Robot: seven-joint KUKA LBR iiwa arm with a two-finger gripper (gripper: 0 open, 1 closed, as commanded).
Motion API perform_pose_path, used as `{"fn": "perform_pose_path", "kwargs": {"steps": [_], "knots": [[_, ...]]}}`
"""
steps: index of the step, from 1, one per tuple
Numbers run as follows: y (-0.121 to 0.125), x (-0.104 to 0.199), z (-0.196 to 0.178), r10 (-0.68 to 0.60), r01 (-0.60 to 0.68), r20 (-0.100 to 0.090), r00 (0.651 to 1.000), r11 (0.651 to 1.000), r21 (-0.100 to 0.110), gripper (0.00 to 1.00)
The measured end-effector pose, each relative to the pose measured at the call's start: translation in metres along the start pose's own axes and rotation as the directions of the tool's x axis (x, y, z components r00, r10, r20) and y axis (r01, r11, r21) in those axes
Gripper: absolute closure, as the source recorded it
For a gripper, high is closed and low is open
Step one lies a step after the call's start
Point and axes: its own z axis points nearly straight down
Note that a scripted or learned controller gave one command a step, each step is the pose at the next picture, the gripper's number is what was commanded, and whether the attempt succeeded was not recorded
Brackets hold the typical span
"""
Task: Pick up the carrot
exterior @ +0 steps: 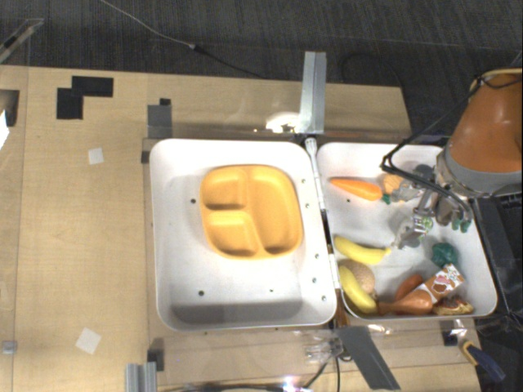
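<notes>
Carrot (356, 189) in right bin (490, 296) (no legible labels).

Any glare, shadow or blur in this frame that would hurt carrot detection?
Camera view: the orange carrot in the right white bin is evenly lit and fairly sharp; bright glare sits on the metal post behind the bins; a soft shadow lies along the left white bin near edge; the gripper looks slightly blurred.

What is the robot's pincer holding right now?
Nothing that can be seen. The pincer hangs over the right bin, apart from the carrot, which lies on the bin floor to its left.
</notes>
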Motion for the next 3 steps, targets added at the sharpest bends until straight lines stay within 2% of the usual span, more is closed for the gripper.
{"fn": "perform_pose_path", "kwargs": {"steps": [1,2,3], "knots": [[0.068,-0.046,0.073,-0.136,0.136,0.006,0.991,0.991,-0.001,0.00],[0.070,-0.049,0.059,-0.141,0.141,0.014,0.990,0.990,-0.002,1.00],[0.069,-0.016,-0.027,0.047,-0.047,0.005,0.999,0.999,-0.001,1.00]]}}
